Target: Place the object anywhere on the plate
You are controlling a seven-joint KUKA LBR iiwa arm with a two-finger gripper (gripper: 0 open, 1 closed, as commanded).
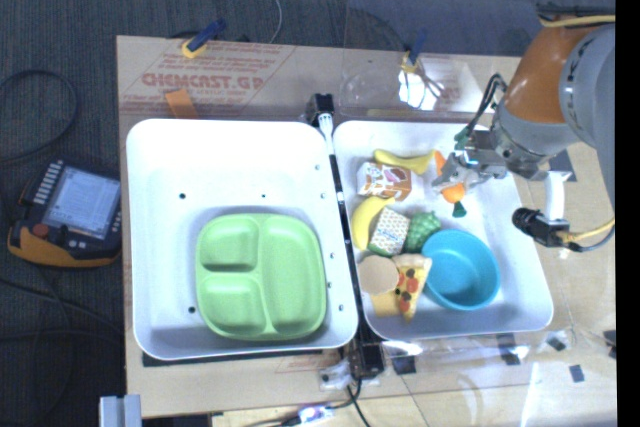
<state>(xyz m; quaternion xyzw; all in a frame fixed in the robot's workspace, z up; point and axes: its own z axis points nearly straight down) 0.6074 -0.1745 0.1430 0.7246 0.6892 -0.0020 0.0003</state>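
One label (203,80) reads "CHEMCAST GP"; plate (262,276) unmarked.

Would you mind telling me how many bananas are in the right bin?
2: one banana lies near the bin's far edge, another lies along its left wall beside the patterned block. Others could be hidden under the pile.

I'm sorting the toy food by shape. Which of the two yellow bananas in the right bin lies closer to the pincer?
The upper banana, lying across the bin's far end just left of the pincer. The other banana curves downward beside the bin's left wall, farther from it.
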